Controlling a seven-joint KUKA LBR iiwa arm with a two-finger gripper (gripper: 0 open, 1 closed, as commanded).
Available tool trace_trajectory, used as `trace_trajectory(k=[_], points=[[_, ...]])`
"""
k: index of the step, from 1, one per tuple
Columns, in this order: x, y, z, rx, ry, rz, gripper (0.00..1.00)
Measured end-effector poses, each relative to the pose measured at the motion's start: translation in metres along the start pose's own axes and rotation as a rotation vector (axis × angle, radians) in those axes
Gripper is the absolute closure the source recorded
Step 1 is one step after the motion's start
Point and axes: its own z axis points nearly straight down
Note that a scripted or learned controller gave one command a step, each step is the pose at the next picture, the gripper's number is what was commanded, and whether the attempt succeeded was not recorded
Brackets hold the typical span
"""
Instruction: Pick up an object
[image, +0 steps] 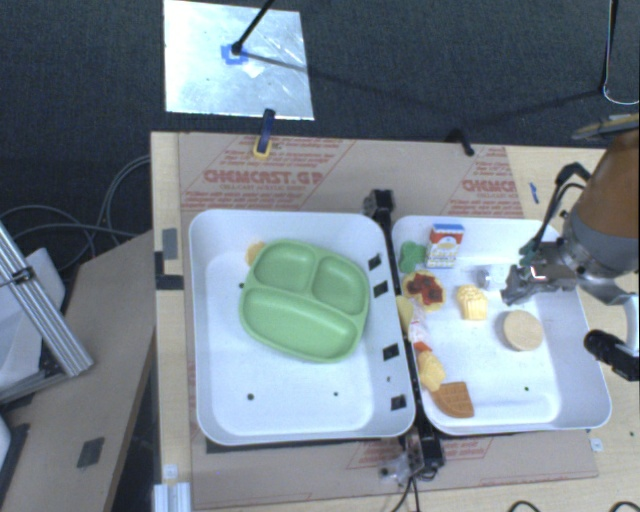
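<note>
The right bin (570, 400) holds several toy foods. A small milk carton (445, 245) stands at its back left beside a green piece (411, 256). A red-brown piece (425, 288) and a yellow block (472, 302) lie nearer the middle. A round tan disc (522, 330) lies right of the block. At the front left are a yellow piece (431, 372) and a brown toast slice (455, 400). My gripper (516, 285) hangs low over the bin, just above the disc and right of the yellow block. Nothing shows in its grasp.
The left bin (215, 400) bears a green divided plate (305, 298), with a small yellow thing (256, 251) at the plate's back left corner. A black divider (392, 300) runs between the bins. The arm's grey body (610, 230) covers the right bin's far right corner.
</note>
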Motion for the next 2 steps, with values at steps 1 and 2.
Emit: trace_trajectory(k=[1,2], points=[[0.058,-0.009,-0.008,0.003,0.004,-0.006,1.00],[0.111,-0.020,-0.009,0.004,0.003,-0.005,1.00]])
